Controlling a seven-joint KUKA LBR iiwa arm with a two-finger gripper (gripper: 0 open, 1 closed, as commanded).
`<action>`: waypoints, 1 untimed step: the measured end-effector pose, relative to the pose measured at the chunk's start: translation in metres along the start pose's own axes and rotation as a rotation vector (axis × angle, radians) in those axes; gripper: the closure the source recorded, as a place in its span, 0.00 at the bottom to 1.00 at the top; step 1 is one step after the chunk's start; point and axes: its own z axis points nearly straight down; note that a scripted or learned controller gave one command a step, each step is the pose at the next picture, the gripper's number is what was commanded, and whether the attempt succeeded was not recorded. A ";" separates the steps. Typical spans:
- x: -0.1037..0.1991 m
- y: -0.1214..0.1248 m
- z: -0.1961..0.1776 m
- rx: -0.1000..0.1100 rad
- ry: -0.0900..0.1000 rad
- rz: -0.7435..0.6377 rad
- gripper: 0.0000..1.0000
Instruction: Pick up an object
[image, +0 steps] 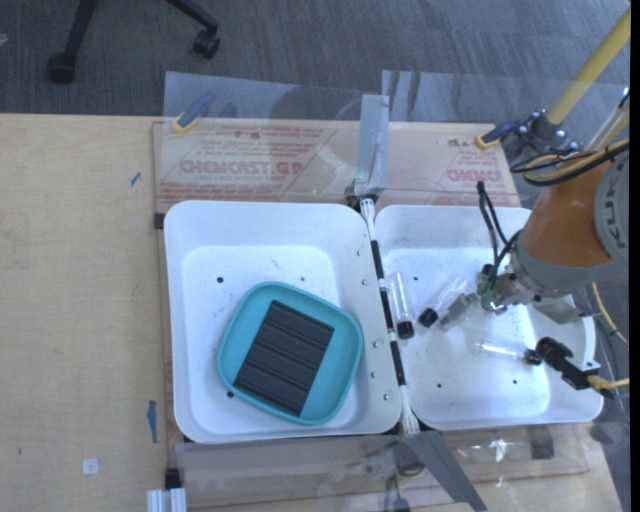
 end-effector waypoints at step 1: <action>-0.023 0.042 0.001 -0.001 -0.001 -0.076 0.00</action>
